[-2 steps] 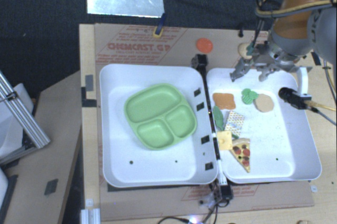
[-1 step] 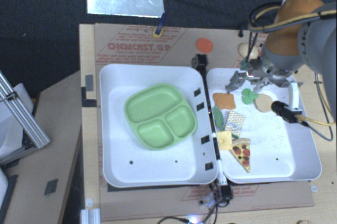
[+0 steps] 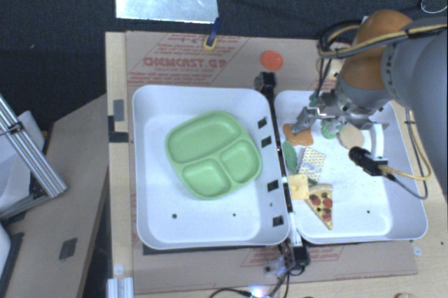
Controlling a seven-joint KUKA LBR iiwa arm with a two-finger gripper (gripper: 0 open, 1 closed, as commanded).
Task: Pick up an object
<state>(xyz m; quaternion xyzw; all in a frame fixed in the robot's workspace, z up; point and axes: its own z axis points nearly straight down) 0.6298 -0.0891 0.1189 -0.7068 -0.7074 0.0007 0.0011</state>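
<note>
My gripper [image 3: 304,123] is low in the right bin [image 3: 402,220], near its far left corner. It hovers just over an orange-brown flat piece [image 3: 301,137]. To the gripper's right lie a small green item [image 3: 329,128] and a beige round piece [image 3: 350,136]. Nearer the front are a green item [image 3: 289,152], a patterned packet [image 3: 312,161], a yellow cheese-like square [image 3: 299,186] and a toy pizza slice [image 3: 322,204]. No object is visibly lifted.
The left bin [image 3: 150,220] holds a green divided plate [image 3: 213,154]. A black divider [image 3: 274,150] runs between the bins. The arm's black cable end [image 3: 364,160] hangs over the right bin. An orange disc [image 3: 271,61] sits on the cardboard behind the bins.
</note>
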